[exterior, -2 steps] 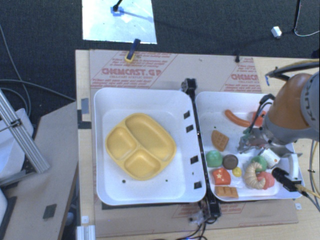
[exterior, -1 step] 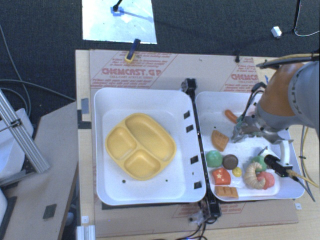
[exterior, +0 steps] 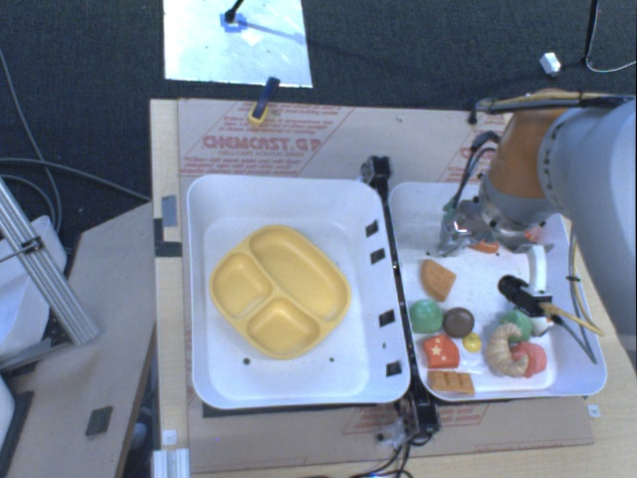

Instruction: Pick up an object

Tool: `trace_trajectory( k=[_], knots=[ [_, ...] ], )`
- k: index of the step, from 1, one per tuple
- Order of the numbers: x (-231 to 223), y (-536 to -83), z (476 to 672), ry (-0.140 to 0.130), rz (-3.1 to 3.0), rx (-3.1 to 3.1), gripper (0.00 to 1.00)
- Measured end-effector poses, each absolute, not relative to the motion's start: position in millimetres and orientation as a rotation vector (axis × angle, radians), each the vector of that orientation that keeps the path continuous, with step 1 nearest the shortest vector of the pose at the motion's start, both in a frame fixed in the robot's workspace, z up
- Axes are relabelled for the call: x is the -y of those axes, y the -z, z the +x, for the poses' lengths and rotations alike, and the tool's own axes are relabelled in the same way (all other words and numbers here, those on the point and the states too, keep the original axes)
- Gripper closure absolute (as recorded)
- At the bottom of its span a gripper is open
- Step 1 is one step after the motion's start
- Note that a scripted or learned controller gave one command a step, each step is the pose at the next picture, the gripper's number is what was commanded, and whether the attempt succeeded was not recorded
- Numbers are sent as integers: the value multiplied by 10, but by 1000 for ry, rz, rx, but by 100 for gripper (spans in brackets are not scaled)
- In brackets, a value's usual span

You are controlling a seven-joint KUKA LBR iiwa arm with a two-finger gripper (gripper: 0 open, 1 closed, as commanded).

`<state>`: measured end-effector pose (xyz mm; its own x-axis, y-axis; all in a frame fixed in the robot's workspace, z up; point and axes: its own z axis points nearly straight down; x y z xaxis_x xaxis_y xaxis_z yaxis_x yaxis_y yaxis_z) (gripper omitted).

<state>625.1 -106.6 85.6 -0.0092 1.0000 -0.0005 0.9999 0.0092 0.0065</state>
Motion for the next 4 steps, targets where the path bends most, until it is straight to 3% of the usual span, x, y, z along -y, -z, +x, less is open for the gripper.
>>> trace_trajectory(
  k=[1,2,3,4],
  knots=[
    [1093,-849,6227,-2,2214,-2226,0],
    [887,-842,5906,1,2221,-2224,0],
    [1037,-851,6083,-3,2218,-2220,0],
    [999,-841,5821,2,2221,-2223,0]
  ],
)
